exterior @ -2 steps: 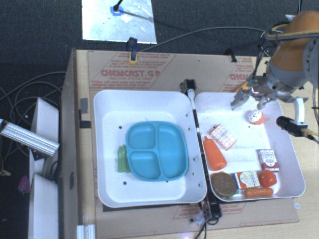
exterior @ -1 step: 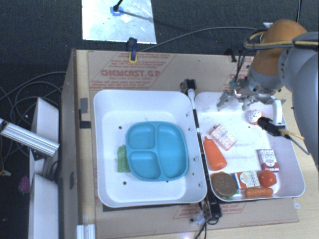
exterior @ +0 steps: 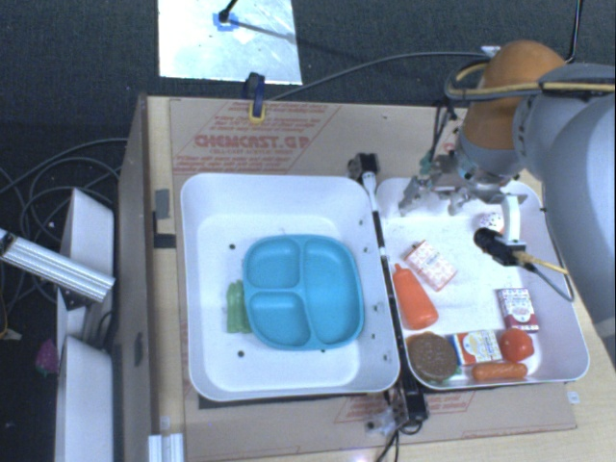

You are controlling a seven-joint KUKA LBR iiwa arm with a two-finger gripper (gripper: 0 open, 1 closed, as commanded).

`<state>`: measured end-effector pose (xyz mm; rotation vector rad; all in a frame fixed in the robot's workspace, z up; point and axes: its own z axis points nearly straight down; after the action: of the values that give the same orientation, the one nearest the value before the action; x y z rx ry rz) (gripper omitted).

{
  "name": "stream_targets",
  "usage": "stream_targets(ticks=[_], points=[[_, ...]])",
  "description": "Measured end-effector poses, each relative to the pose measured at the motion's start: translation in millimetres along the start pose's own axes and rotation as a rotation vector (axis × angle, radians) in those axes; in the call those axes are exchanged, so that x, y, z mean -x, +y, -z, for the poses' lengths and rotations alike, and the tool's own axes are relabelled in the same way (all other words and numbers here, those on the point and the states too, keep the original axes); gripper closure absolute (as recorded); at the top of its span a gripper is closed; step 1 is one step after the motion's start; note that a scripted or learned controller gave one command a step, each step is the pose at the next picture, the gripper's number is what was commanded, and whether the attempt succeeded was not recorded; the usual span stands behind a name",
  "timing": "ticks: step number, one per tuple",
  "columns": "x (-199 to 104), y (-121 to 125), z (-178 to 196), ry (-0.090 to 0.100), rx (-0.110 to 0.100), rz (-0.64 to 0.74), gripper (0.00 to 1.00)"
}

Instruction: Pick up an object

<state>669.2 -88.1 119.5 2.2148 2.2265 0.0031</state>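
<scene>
cardboard-topped bench on dark carpet (cables trailing); claw grip unclear.

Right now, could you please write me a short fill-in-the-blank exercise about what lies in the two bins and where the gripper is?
1. The blue divided plate lies in the ____ bin.
2. The green piece lies beside the plate's ____ edge.
3. The orange bottle lies in the ____ bin.
4. The gripper hovers over the right bin's ____ end.

Missing words: left; left; right; far
</scene>
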Motion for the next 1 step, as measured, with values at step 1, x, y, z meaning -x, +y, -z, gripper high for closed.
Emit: stream_targets(ticks=[1], points=[[-3.3, -0.3, -13.2, -0.001, -0.001, 0.000, 0.00]])
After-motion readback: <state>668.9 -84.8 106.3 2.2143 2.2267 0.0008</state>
